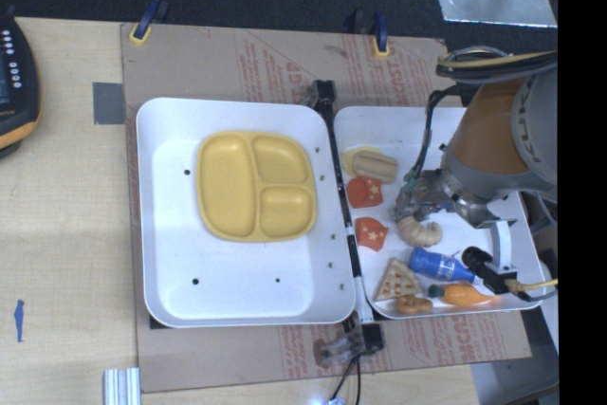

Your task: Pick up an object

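- In the camera view, the left bin (pixel 161 204) holds a yellow divided plate (pixel 256 185) with three compartments, lying flat in its upper middle part.
- The right bin (pixel 379 117) holds several toy food pieces: a beige bread roll (pixel 372 163) at the top, two red pieces (pixel 365 192) (pixel 371 232) below it near the left wall, a waffle wedge (pixel 398 281), a blue bottle (pixel 438 265), an orange carrot-like piece (pixel 467 296) and a pale croissant-like piece (pixel 419 230).
- The arm (pixel 498 133) reaches in from the right, with its orange band above the wrist.
- The gripper (pixel 414 203) is low over the right bin, just above the croissant-like piece; I cannot tell if it touches it, or how it is set.
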Controlling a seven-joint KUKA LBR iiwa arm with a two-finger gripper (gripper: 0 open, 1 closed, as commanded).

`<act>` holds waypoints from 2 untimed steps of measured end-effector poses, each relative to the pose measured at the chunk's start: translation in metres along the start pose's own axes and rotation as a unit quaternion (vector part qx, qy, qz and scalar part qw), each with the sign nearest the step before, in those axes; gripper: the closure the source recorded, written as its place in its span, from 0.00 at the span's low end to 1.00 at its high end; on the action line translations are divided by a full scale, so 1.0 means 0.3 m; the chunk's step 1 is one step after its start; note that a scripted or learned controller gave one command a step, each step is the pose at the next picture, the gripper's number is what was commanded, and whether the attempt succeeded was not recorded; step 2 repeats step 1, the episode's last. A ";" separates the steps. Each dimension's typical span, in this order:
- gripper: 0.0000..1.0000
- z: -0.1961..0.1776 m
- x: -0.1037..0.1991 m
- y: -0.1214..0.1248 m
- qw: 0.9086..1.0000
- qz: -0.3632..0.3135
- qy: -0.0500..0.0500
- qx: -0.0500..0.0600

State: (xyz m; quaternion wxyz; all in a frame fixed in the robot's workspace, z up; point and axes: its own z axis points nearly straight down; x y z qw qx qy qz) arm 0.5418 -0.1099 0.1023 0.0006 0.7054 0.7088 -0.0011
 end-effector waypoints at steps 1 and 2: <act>1.00 -0.318 0.260 0.169 1.000 -0.003 0.002 -0.004; 1.00 -0.318 0.260 0.169 1.000 -0.003 0.002 -0.004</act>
